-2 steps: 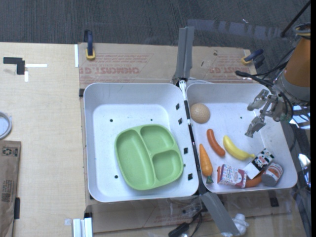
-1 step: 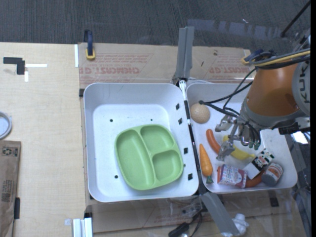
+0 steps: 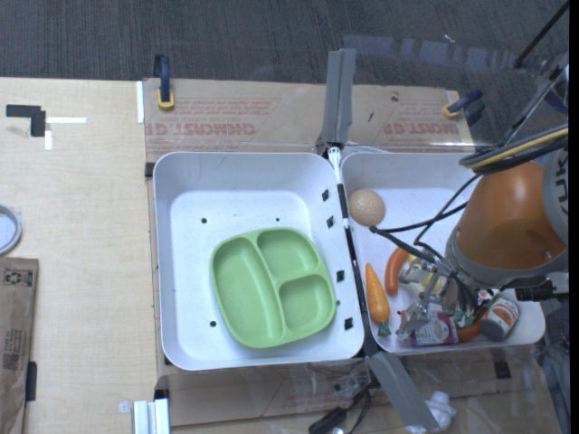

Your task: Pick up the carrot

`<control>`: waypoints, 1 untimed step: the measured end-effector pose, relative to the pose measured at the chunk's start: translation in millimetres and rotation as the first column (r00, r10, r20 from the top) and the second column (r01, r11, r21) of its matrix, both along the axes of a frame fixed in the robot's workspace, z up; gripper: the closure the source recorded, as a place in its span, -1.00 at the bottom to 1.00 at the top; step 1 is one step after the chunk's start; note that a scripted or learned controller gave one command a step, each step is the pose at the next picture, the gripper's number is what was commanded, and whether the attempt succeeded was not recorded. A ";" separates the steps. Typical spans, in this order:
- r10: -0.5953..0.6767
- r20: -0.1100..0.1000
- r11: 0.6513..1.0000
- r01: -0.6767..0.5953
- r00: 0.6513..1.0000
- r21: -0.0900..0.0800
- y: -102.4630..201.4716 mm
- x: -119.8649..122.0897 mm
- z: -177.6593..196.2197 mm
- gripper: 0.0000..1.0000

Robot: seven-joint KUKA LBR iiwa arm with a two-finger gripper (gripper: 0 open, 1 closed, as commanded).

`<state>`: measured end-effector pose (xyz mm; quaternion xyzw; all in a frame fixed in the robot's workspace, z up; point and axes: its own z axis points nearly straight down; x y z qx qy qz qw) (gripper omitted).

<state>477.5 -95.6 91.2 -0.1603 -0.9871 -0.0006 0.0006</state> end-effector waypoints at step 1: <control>0.102 0.003 0.995 -0.102 0.995 -0.002 3.0 21.6 0.6 -1.00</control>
